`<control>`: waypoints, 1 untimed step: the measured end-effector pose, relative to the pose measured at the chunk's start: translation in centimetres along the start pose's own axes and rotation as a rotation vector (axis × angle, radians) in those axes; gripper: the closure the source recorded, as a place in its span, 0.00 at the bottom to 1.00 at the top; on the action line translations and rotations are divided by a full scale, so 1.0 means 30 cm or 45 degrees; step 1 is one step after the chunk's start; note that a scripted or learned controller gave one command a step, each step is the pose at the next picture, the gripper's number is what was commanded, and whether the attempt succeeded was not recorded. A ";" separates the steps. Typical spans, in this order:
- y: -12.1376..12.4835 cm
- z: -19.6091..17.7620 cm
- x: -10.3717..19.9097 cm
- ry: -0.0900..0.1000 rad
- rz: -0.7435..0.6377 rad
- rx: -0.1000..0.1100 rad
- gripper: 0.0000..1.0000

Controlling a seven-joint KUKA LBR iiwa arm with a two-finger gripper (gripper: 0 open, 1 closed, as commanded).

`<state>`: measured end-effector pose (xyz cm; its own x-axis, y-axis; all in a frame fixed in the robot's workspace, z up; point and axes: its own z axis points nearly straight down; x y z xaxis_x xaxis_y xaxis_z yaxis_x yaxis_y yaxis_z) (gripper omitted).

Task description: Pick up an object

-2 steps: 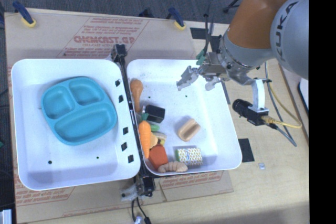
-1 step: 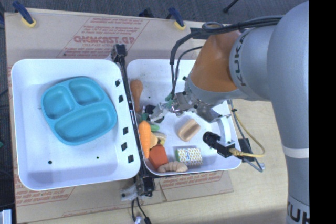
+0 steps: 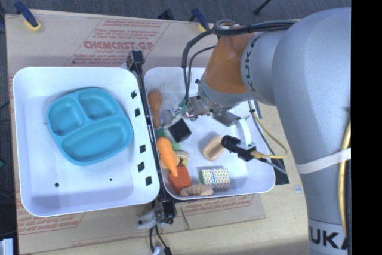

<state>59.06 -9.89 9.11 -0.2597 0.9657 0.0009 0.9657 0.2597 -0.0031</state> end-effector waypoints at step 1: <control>0.001 -0.035 -0.001 -0.001 -0.007 0.001 1.00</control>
<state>59.11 -9.92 10.15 -0.2647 0.9643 0.0000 0.9643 0.2647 -0.0041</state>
